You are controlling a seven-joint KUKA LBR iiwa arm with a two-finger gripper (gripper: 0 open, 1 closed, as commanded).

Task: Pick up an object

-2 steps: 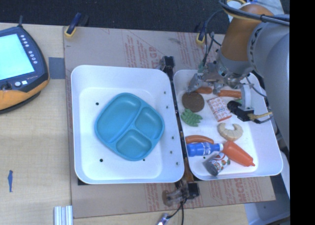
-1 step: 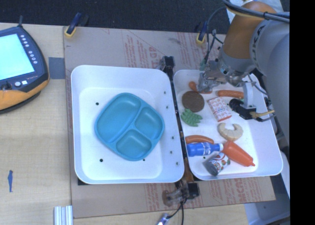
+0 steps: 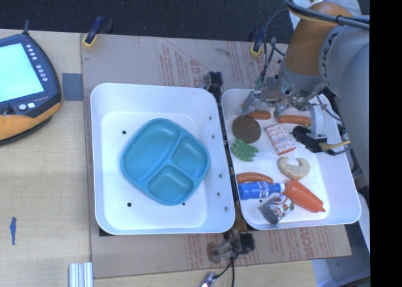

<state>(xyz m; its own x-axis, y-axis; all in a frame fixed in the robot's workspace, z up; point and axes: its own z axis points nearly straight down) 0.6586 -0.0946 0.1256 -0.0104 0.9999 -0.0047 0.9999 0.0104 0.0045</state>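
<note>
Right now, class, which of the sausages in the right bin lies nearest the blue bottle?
The orange-red sausage lying just above the blue plastic bottle, near the bin's front. The other two lie at the back, by the gripper.

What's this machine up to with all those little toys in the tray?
A grey and orange robot arm is reaching into the right bin from the right, its gripper low over the far end, near a brown round piece and a small sausage. It is meant to pick something up, but nothing is visibly in its grasp. Other toys there include a carrot, a blue bottle and a green leaf. The left bin holds a blue divided plate.
</note>
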